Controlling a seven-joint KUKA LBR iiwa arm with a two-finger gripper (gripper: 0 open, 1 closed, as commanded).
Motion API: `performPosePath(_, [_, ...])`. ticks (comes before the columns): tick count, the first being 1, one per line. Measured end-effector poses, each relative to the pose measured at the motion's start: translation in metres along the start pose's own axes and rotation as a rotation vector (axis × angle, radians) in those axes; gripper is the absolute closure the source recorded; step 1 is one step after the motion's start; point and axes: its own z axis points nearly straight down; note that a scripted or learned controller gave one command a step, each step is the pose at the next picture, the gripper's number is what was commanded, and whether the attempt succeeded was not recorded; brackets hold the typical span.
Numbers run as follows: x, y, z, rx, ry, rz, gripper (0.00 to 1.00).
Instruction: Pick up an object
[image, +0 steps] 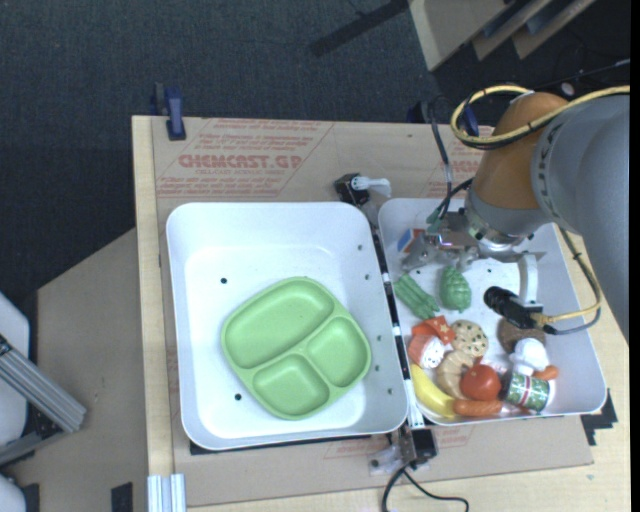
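Observation:
My gripper (446, 250) hangs low over the back part of the right bin (590, 375), reaching in from the right. Just in front of it lies a bumpy dark green toy vegetable (456, 288), very close to the gripper; whether they touch I cannot tell. A lighter green pod-shaped piece (414, 296) lies to its left by the bin's wall. Nothing is visibly held.
Toy food crowds the right bin's front: a red-and-white piece (431, 345), a cookie (467, 340), a banana (430, 393), a tomato (481, 381) and a small green-labelled bottle (527, 390). The left bin (200, 240) holds a green divided plate (294, 346).

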Motion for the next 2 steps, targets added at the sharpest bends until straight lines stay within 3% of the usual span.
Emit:
performPosePath(1, [-0.005, -0.044, 0.000, 0.002, 0.001, 0.001, 0.00])
performPosePath(2, [0.001, -0.057, 0.000, -0.001, 0.000, 0.000, 0.00])
